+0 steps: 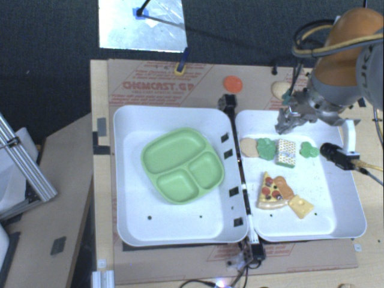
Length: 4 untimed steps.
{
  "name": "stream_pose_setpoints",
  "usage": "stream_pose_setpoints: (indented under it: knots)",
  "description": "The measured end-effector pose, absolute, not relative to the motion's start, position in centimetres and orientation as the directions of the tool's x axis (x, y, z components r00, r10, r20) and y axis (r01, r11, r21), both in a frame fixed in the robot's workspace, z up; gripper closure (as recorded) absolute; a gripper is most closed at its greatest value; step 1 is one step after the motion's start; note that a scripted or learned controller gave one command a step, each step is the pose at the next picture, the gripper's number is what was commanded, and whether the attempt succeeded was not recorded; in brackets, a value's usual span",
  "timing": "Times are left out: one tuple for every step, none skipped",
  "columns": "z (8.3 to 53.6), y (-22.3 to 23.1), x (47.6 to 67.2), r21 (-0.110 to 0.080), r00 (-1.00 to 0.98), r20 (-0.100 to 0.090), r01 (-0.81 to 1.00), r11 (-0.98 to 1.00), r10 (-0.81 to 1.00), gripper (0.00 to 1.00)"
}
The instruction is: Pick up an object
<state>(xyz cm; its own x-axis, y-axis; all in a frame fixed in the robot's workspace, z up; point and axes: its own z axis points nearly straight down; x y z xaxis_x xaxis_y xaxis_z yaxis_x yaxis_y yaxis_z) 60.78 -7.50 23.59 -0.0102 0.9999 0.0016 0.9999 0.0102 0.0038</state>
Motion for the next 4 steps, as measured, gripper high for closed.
stream_pose_setpoints:
  knots:
    - [23.1, -2.4, 61.5, 0.002, -0.010, 0.002, 1.000, 0.010, 1.000, 1.00]
    - [22.0, 3.1, 63.1, 0.003, -0.010, 0.002, 1.000, 0.010, 1.000, 1.00]
    - [23.2, 8.3, 66.2, 0.005, -0.010, 0.003, 1.000, 0.010, 1.000, 1.00]
    - [22.0, 11.4, 67.4, 0.003, -0.007, 0.001, 1.000, 0.007, 1.000, 1.00]
